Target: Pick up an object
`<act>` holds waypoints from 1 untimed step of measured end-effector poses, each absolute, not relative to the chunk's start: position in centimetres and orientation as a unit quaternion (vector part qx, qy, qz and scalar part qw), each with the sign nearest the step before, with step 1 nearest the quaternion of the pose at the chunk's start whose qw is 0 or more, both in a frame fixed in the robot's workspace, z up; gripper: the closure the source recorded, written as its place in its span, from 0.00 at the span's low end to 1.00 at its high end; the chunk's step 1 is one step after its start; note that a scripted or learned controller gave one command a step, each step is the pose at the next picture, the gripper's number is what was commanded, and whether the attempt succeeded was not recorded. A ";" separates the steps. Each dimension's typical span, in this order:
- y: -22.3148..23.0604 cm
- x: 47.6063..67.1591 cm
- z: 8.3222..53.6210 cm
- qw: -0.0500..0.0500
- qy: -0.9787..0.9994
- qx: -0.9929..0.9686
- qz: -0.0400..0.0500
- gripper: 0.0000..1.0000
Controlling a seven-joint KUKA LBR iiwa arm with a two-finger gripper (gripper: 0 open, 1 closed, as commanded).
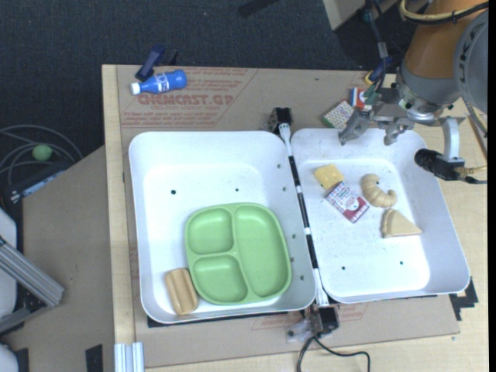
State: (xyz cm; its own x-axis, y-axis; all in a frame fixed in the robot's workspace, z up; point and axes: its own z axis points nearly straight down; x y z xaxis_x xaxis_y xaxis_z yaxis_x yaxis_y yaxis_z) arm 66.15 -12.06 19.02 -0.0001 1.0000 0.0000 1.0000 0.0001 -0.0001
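In the right bin [403, 273] lie a yellow block [328, 175], a red and white packet [347, 203], a curled beige pastry [378, 191] and a tan wedge [398, 224]. The left bin [155, 177] holds a green divided plate [235, 251] with a tan bread slice [181, 291] at its lower left. My gripper [368, 133] hangs over the far rim of the right bin, behind the yellow block and the pastry. Its two fingers [346, 134] stand apart and open, with nothing between them.
A blue and white bottle [159, 81] lies on the cardboard behind the left bin. A small patterned card [339, 115] sits just left of the gripper. A black cable fitting [432, 162] overhangs the right bin's right rim. A black clamp [280, 118] joins the bins at the back.
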 end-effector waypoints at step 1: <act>-15.7 58.3 9.6 -0.004 -0.707 -0.707 -0.002 0.00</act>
